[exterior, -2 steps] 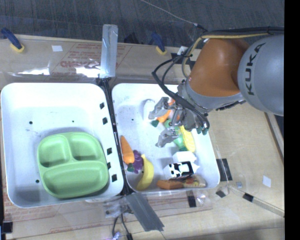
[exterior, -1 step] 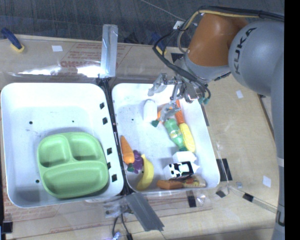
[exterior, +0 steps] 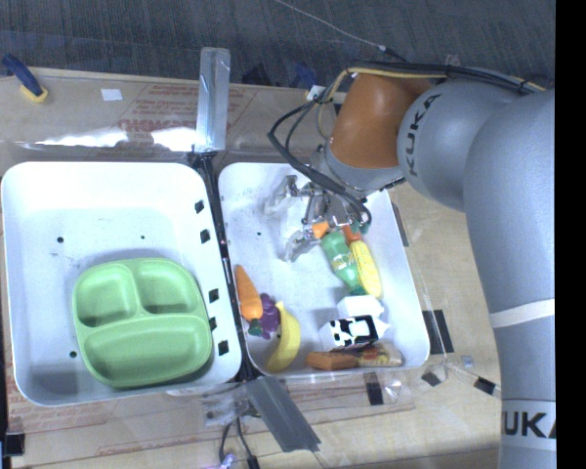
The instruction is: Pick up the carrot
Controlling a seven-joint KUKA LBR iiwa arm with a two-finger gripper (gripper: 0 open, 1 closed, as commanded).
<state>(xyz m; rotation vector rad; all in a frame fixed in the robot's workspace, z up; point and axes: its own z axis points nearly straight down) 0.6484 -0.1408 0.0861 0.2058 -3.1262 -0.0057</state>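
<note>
the grey arm (exterior: pixel 479 164) reaches in from the right, its orange band (exterior: pixel 371 115) above the wrist, and the gripper (exterior: pixel 308 225) hangs low over the upper middle of the right bin (exterior: pixel 236 189). its metal fingers (exterior: pixel 295 247) stand apart, and nothing sits between them that can be made out; a small orange piece (exterior: pixel 319 230) shows just beside them, too small to identify. the carrot (exterior: pixel 246 294) lies against the right bin's left wall, tip pointing up the bin, well apart from the gripper. at its lower end it touches a purple toy (exterior: pixel 267 313), and a banana (exterior: pixel 285 340) curves just below that. a green bottle (exterior: pixel 339 255) and a yellow corn cob (exterior: pixel 366 267) lie side by side right of the gripper, near its fingers. a black and white cow toy (exterior: pixel 355 328) sits lower right, with a long orange-red item (exterior: pixel 347 361) along the bin's near wall below it. the left bin (exterior: pixel 29 213) holds a green divided plate (exterior: pixel 142 320) in its lower half.
</note>
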